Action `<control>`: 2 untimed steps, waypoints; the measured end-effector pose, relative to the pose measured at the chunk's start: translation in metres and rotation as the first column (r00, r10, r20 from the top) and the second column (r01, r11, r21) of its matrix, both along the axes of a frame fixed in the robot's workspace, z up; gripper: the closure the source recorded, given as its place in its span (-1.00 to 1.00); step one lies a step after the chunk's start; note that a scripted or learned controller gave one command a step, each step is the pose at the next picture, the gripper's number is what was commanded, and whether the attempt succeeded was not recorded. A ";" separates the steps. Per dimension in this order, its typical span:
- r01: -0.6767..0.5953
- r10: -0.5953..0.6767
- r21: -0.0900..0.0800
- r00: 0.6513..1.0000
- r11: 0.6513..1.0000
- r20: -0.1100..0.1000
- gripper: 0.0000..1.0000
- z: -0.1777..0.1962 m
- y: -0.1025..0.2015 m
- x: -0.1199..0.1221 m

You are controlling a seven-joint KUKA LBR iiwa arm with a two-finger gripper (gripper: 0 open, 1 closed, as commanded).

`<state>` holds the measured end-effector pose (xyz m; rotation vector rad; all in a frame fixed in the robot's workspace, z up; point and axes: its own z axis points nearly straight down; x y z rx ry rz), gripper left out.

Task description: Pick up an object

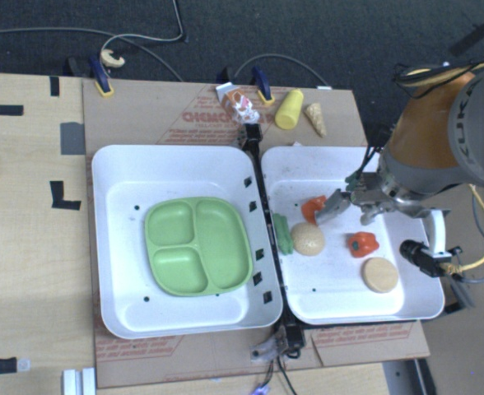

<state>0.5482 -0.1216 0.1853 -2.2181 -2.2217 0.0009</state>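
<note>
you had the gripper (334,207) low in the right bin (295,299), its fingers spread apart, holding nothing, beside the small orange-red object (312,209) near the bin's left side.

Light is even & fairly bright, diffuse, from overhead. The two white bins (110,245) run near blown-out w/ little surface detail; the left one shows soft grey shading along its inner walls. Green tray (197,245) inside it has a mild sheen, no hard glare. Shadows are soft, short, sitting close under objs. Dark floor beyond the bins' far side is murky, low detail. Overall pic is low-res, slightly soft; arm (439,138) to the right of the bins looks a bit blurred.
</note>
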 end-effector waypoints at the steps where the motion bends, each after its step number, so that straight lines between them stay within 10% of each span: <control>1: 0.001 -0.001 -0.003 1.000 1.000 0.009 -1.00 -0.096 0.024 0.037; 2: 0.001 -0.001 -0.002 1.000 1.000 0.008 1.00 -0.088 0.025 0.036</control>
